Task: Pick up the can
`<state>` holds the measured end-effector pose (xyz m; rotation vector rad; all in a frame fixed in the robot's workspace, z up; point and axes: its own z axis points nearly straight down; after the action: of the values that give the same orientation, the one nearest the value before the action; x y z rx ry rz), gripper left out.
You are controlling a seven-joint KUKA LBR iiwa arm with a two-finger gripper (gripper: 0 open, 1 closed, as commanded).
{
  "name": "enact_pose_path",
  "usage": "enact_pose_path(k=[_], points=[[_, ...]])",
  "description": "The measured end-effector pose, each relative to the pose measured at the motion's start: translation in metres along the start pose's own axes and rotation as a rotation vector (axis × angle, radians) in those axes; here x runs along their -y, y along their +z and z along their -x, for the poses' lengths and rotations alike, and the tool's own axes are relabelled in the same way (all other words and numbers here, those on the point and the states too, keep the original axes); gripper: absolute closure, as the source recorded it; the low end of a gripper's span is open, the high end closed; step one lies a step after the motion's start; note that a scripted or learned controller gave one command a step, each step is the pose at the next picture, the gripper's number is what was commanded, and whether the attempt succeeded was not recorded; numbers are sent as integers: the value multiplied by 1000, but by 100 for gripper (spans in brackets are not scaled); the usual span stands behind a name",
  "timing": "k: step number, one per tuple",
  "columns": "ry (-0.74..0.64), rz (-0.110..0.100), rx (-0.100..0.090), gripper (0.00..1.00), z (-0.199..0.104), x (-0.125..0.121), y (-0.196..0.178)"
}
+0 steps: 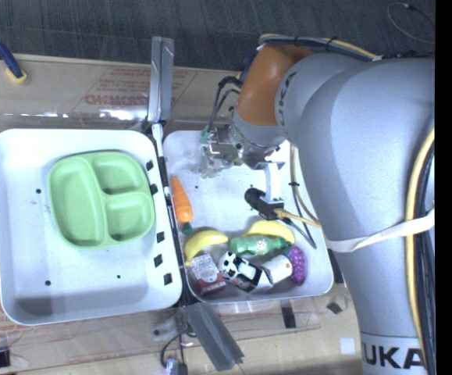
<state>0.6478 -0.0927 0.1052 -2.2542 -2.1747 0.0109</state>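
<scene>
The grey arm [358, 170] fills the right of the scene, its orange band [263, 84] bent over the right bin [319, 283]. The gripper [214, 156] hangs low over that bin's far left part; whether it is clenched or released cannot be told.

To the gripper's left, across the divider, the left bin [23, 272] holds a green tray [101, 198].

Just below and left of the gripper lies a carrot [181, 201]. Farther below, along the near wall, sit a banana [202, 241], a second banana [271, 231], a green bottle [258, 246], a purple item [297, 264] and a cow toy [237, 269].

The can [204, 269] lies well below the gripper, in the near left corner, touching the first banana.
</scene>
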Motion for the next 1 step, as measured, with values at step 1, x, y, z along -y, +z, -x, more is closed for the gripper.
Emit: enact_pose_path(k=[1], points=[[-4, -9, -1, 100, -1, 1, -6]])
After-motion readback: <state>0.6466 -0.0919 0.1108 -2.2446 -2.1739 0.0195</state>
